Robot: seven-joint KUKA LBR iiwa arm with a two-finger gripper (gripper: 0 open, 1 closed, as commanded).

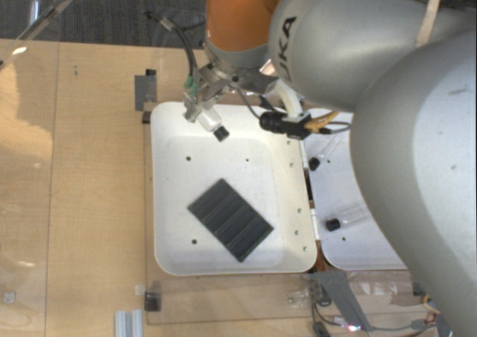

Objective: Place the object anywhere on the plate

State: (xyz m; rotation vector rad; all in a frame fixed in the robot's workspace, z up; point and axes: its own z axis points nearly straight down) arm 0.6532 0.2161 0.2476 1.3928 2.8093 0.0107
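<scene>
Wood-toned bench surface (74,179) is seen across the left of the frame, smooth and faintly glossy. On it the shallow white plastic bin with rounded corners (168,238) is set left of centre, its raised rim apparently meant to keep loose items from sliding off.

A dark grey rectangular plate with a ribbed top (229,219) lies flat on the bin floor, in its lower middle and turned at an angle to the walls. It is left uncovered from above, which suits a drop from overhead. Nothing is seen resting on it, so the placing is judged not yet done.

The metal two-finger gripper (203,113) is held over the bin's upper left corner, well apart from the plate. Whether it is spread or pressed together cannot be told. A small black piece (220,133) is seen just below it; whether this is the object or part of the tool cannot be told.

At the right, a second white bin (358,257) is partly covered by the smooth grey arm with an orange band (387,67). A small dark object (332,223) lies on its floor.
</scene>
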